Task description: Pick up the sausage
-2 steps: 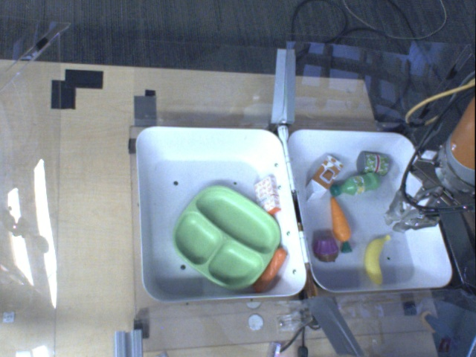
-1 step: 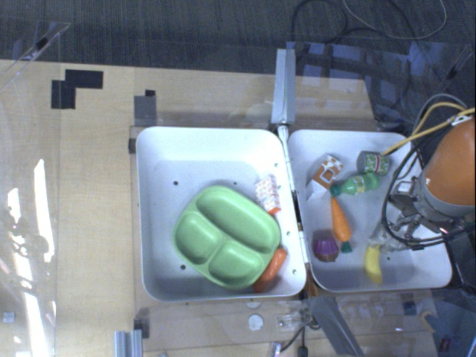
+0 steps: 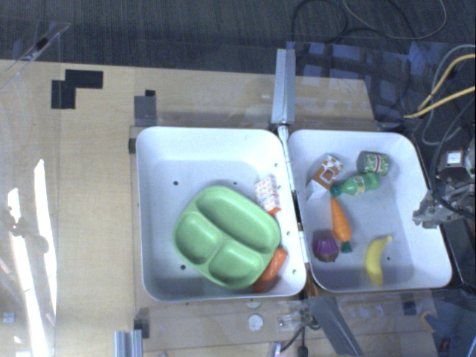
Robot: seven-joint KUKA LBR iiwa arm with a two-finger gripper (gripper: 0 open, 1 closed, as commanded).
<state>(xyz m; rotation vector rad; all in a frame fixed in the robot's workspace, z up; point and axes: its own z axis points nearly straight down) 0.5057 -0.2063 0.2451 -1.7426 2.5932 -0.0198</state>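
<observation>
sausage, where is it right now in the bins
In the camera view the sausage lies in the left bin, near its front right corner, tucked against the lower right edge of the green divided plate.

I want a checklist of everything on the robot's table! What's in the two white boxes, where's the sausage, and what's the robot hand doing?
Surface: wooden bench bearing the left bin and right bin, side by side.
Job's things: sausage in the left bin, at its near right corner, partly under the green plate.
Clutter: a small packet in the left bin; carton, can, green bottle, carrot, purple vegetable and banana in the right bin.
Grippers: gripper at the right bin's right rim, away from the sausage.
Cables: black and yellow cables on the floor behind.
Surroundings: dark carpet.
</observation>
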